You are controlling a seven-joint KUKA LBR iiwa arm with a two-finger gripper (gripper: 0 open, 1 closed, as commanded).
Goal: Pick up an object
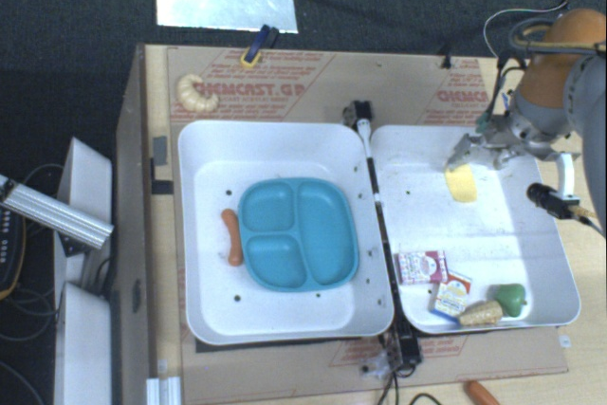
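Gripper (471,154) over right bin (555,247), far end. Yellow block (463,184) just below fingertips, nearest object, long axis roughly down-frame. Finger state: cannot tell.

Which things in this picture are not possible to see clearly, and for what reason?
- Gripper, camera view: its fingers are too small and blurred to read, right above the yellow block.
- Small cartons, right bin: print too small.
- Orange object: cut off by the bottom edge.
- Arm: cut by the right edge.
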